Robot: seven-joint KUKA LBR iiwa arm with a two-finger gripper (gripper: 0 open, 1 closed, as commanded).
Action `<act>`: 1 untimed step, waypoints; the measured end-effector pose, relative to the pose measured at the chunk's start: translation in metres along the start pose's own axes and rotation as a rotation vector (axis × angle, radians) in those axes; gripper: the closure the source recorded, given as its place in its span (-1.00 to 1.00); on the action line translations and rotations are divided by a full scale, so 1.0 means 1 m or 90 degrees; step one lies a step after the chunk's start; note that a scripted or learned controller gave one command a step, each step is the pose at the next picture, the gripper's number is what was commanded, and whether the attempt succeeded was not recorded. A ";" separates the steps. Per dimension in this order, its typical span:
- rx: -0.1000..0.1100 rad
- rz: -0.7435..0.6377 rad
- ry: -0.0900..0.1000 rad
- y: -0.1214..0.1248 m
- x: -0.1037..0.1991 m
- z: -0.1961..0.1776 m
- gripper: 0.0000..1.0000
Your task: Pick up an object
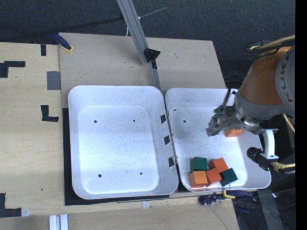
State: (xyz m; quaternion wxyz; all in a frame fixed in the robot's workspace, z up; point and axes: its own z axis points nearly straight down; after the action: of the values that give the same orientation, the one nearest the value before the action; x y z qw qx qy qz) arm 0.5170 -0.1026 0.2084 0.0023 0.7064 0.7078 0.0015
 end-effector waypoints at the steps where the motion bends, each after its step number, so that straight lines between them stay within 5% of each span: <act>1: 0.004 0.000 0.001 0.000 0.000 -0.001 1.00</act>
State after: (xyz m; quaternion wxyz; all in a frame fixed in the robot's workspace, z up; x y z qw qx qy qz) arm 0.5170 -0.1023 0.2094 -0.0006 0.7067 0.7075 -0.0004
